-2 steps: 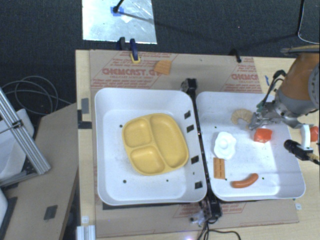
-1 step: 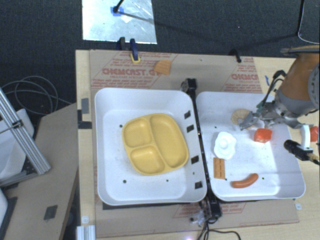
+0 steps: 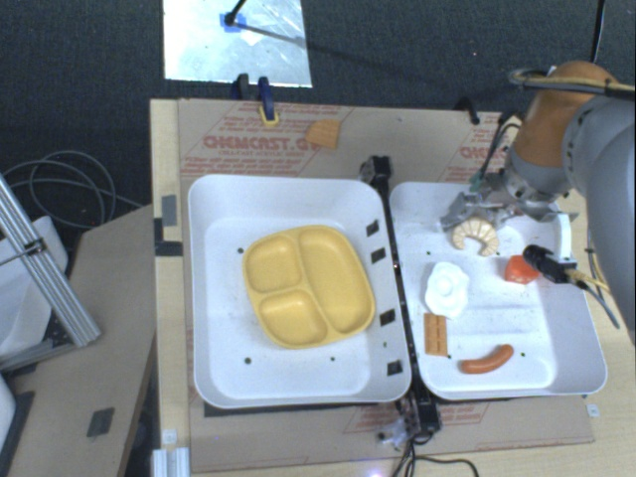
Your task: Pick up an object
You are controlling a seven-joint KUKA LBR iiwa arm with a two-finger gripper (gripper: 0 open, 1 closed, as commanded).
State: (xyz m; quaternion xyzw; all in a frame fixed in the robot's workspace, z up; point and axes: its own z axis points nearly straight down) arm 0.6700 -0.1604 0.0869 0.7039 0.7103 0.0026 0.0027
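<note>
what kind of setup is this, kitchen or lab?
Likely a robot lab pick-and-place bench: two white bins on cardboard, toy food such as a croissant and sausage, loose cables alongside.

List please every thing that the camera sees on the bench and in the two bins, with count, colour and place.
Shallow white plastic bins: two, white, side by side on the bench.
Yellow three-compartment plastic tray: one, yellow, middle of the left bin.
Tan toy croissant: one, tan, upper part of the right bin, just below the gripper.
Red toy piece: one, red, right bin, right of the croissant.
White toy fried egg: one, white, centre of the right bin.
Brown rectangular toy cracker: one, brown, below the egg.
Orange-red toy sausage: one, near the front of the right bin.
Gripper: one, grey metal, over the croissant; arm grey with an orange band.
</note>
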